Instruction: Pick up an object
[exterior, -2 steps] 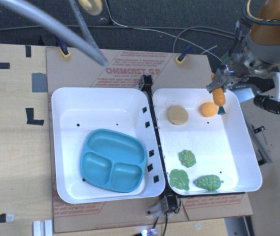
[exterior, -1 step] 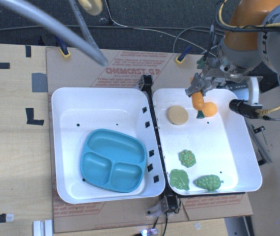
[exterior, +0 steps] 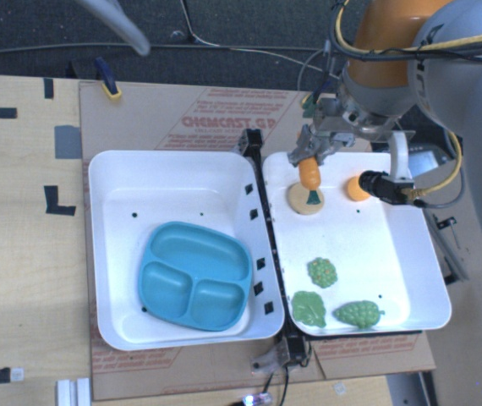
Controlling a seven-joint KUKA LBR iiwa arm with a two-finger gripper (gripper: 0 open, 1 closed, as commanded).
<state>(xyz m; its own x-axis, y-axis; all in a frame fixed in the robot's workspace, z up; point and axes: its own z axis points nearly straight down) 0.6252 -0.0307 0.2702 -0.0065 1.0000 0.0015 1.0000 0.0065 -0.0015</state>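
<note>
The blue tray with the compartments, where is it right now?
The blue tray lies in the left bin, toward its near side, across the divider from the green toy vegetables in the right bin.

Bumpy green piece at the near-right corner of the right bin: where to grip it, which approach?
Probably from straight above. The bumpy green piece lies flat and runs left to right in the camera view, so close the fingers across its short axis at mid-body. It sits apart from the flat green piece beside it, but close to the right bin's near wall, so a side approach looks cramped.
</note>
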